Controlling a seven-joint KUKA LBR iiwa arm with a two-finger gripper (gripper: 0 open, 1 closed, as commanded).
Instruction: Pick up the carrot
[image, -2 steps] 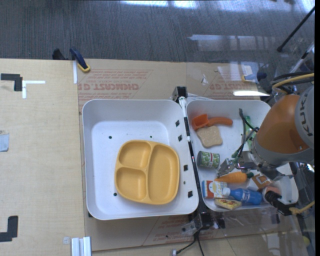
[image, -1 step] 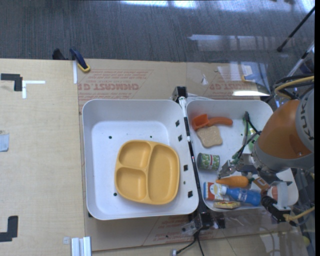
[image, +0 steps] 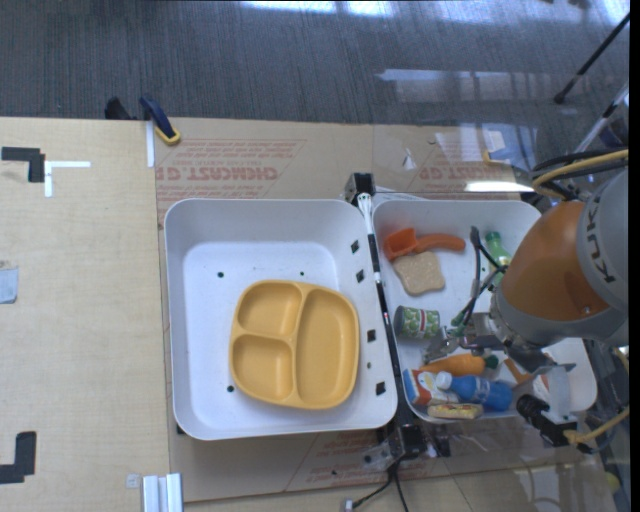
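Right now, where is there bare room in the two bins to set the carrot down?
Left bin: bare white floor all around the yellow divided plate, widest at the back. Right bin: a small patch between the bread slice and the green can. Its front, near the carrot and bottles, is crowded.

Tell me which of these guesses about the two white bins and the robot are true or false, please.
1. A yellow divided plate lies in the left bin. True.
2. The slice of bread sits on the yellow plate. False: it lies in the right bin, just below an orange spatula.
3. The carrot lies in the right bin, near its lower end. True.
4. The arm hangs over the left bin. False: it is over the right bin.
5. A green can lies in the right bin. True.
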